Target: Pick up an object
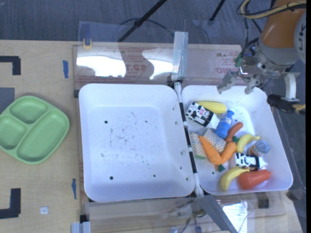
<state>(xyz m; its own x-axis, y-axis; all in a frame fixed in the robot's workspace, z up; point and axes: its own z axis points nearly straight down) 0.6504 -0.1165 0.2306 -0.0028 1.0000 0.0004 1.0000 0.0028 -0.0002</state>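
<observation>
Wooden bench [39,57] w/ two white bins [131,140] [279,176], green divided plate [33,128] at left.

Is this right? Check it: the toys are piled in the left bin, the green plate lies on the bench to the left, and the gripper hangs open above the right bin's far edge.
One thing is wrong: the camera view shows the toys piled in the right bin, not the left bin. The rest holds: the green plate lies on the bench to the left, and the gripper hangs open above the right bin's far edge.
</observation>
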